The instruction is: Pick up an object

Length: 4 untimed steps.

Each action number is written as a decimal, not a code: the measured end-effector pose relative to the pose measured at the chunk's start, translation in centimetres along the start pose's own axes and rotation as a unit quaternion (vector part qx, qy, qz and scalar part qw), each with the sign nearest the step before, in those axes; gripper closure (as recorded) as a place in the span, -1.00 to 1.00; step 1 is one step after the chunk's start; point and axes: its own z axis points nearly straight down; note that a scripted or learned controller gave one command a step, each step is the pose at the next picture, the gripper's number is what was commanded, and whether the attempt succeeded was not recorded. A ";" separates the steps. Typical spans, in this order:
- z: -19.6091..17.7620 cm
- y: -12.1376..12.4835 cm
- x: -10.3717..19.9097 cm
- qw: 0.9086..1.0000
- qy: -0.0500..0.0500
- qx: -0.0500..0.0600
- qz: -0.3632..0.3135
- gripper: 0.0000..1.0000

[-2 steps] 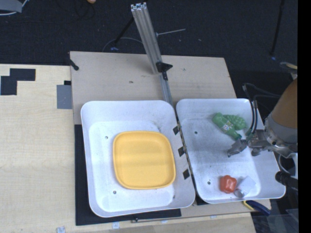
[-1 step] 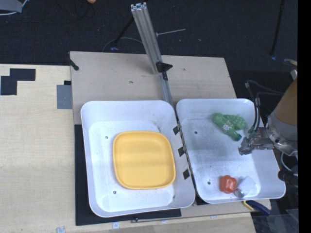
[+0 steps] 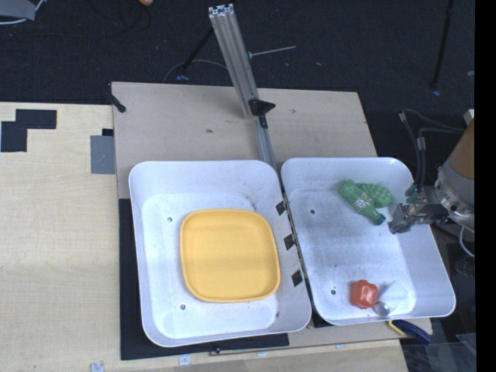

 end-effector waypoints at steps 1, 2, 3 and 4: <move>-0.3 0.0 -0.1 1.000 0.000 0.002 0.001 1.00; 0.4 1.8 4.8 1.000 0.001 0.002 -0.002 1.00; -0.8 2.7 9.6 1.000 0.001 0.001 -0.002 1.00; -1.4 3.6 15.0 1.000 0.001 0.002 -0.002 1.00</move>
